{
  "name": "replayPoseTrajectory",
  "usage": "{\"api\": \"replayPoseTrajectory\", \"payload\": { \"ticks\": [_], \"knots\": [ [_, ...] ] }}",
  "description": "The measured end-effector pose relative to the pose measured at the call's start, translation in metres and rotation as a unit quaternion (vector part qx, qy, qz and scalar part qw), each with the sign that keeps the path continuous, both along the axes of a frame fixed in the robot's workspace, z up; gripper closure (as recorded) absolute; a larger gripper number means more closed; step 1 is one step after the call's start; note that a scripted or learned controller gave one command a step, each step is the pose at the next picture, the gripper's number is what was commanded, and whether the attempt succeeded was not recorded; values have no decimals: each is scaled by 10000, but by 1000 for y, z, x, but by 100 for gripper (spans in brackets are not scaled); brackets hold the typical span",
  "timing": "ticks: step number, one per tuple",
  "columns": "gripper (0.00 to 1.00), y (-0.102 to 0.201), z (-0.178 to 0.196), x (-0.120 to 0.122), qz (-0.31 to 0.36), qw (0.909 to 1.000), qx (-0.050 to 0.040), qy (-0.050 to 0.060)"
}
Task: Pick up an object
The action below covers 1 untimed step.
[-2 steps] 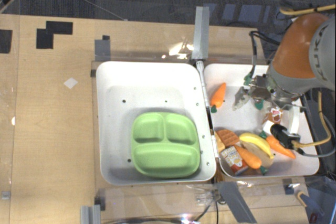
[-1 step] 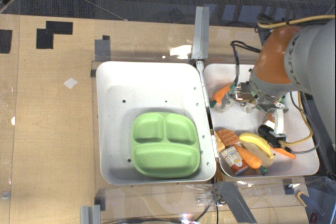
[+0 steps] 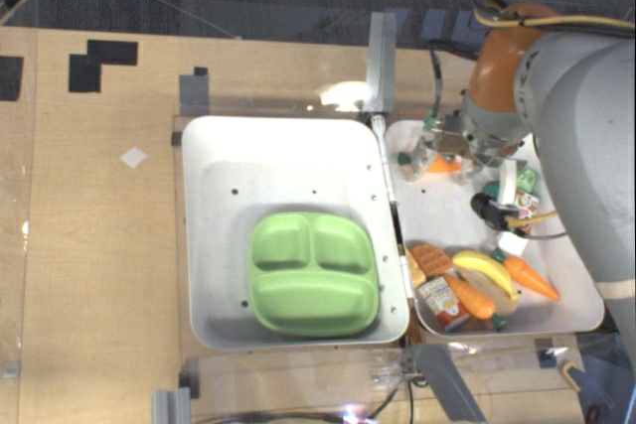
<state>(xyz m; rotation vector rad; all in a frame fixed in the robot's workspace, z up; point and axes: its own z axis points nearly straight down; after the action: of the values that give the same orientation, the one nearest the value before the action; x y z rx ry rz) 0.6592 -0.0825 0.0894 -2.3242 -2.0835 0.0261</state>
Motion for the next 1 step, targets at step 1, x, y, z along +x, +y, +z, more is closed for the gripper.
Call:
{"api": "replayPoseTrajectory", "payload": {
  "ticks": [1],
  "knots": [
    [0,-48,0,-28,-625,9979,-30,-183]
  ]
}}
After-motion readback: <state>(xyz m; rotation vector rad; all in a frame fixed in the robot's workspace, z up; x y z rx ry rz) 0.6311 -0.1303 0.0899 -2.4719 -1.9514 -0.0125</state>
